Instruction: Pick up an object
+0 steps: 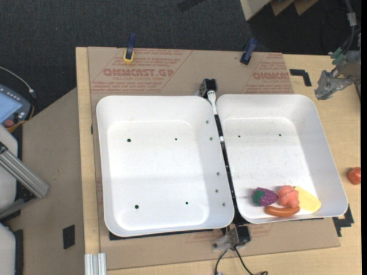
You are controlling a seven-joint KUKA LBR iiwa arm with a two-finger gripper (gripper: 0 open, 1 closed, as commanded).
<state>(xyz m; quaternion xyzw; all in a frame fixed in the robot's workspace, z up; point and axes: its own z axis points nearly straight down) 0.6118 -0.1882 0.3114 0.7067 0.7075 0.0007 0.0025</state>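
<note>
- Currently the grey metal hand hangs at the far right of the view, beyond the far right corner of the right-hand shallow white plastic bin and above the pale wooden surface; it is too small and blurred for me to tell whether it is open or closed.
- Nothing shows between its tips.
- Four toy foods lie bunched in the near right corner of the right-hand bin: a small purple bunch of toy grapes, a lumpy orange-red toy fruit just right of the grapes, a flat yellow toy piece right of that, and a long orange-brown toy sausage along the bin's near wall, touching the orange-red fruit.
- A small orange object sits on the surface outside the right-hand bin, off its right wall.
- The left-hand shallow white bin lies beside the right-hand bin, their inner walls touching.
</note>
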